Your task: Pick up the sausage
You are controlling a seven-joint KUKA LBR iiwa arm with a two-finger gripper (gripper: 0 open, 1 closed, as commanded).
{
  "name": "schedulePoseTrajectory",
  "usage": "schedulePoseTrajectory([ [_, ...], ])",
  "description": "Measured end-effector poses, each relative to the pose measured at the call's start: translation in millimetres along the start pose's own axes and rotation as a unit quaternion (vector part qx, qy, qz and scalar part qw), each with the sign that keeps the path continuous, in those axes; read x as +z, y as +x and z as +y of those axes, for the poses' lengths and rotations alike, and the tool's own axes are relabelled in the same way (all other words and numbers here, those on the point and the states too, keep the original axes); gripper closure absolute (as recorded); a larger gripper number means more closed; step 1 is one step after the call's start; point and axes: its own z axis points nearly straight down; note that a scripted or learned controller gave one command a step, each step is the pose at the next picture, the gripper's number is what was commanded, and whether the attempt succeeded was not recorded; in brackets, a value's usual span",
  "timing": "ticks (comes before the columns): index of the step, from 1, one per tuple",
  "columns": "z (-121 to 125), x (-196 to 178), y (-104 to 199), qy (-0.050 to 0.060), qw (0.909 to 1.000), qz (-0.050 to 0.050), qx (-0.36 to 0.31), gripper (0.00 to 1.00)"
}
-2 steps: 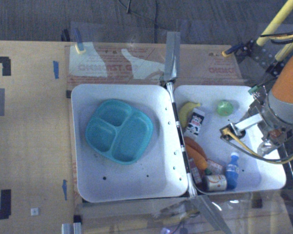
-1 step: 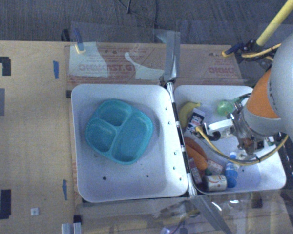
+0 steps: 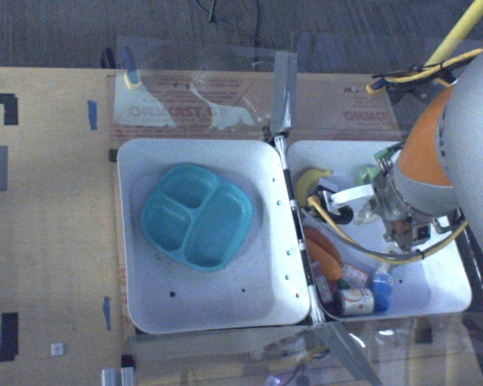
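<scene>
Sausage (image 3: 323, 253) lies at the right bin's (image 3: 447, 292) 9 o'clock edge, against the wall (banana (image 3: 310, 183) at its 12). Gripper (image 3: 402, 233) hangs mid-bin; its state I cannot tell. Best approach: shift toward 9 o'clock, then descend across the sausage's width.

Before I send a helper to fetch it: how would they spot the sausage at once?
Look in the right-hand white bin, along its left wall beside the divider. The sausage lies there at a slant, below the yellow banana and above the small can. It is the one long orange-brown piece among them.
</scene>
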Motion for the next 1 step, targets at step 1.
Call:
schedulePoseTrajectory([
  [1,47.0,34.3,56.1,0.0,0.9999,0.0,-0.016,0.0],
])
